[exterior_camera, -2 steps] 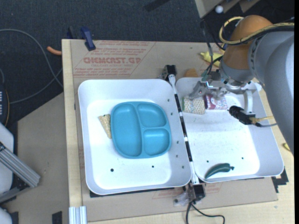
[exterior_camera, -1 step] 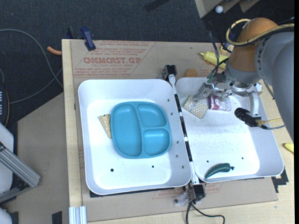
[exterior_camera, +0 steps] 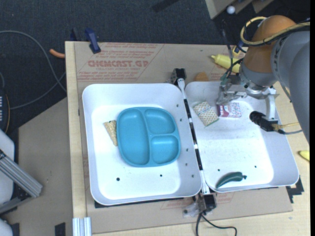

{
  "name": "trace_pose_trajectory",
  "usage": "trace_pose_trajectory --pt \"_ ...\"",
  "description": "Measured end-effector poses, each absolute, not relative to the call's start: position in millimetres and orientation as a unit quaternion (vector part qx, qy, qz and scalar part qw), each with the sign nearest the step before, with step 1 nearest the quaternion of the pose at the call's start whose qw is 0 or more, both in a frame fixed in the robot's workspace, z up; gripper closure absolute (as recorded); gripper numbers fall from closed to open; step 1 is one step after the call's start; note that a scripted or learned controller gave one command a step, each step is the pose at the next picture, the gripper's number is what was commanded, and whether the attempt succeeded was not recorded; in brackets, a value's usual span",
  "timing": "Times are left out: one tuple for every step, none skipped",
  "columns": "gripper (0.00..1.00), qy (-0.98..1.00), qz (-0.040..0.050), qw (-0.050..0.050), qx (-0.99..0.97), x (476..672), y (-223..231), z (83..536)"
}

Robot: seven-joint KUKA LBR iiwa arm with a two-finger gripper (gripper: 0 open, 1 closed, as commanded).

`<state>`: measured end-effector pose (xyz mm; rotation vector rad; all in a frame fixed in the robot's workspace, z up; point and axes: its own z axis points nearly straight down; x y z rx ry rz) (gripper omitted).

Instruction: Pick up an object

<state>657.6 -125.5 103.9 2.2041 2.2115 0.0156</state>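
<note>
My gripper [exterior_camera: 227, 96] hangs low over the far part of the right bin [exterior_camera: 275, 176]. Right under and in front of it lies a small white and purple packet [exterior_camera: 231, 110]. A beige patterned square piece [exterior_camera: 205, 113] rests just to the left of the packet, near the bin's left wall. A curved green item [exterior_camera: 230, 178] lies near the front edge of the same bin. In the left bin [exterior_camera: 98, 176] sits a blue divided plate [exterior_camera: 147, 135], with a tan wedge [exterior_camera: 111, 130] tucked against its left side.
A yellow object [exterior_camera: 220, 60] and a small orange one [exterior_camera: 201, 76] lie on the bench behind the right bin. A blue clamp [exterior_camera: 92, 40] sits at the bench's far left corner. The arm [exterior_camera: 290, 48] fills the upper right.
</note>
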Motion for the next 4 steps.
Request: trace_pose_trajectory --pt "0.00 0.708 0.0047 0.009 0.706 657.3 -125 104" --pt "1.00 0.708 0.0055 0.011 0.706 658.0 -125 114" --pt "0.00 0.708 0.0052 0.010 0.706 657.9 -125 114" --pt "0.00 0.708 0.0043 0.004 0.706 650.3 -136 92"
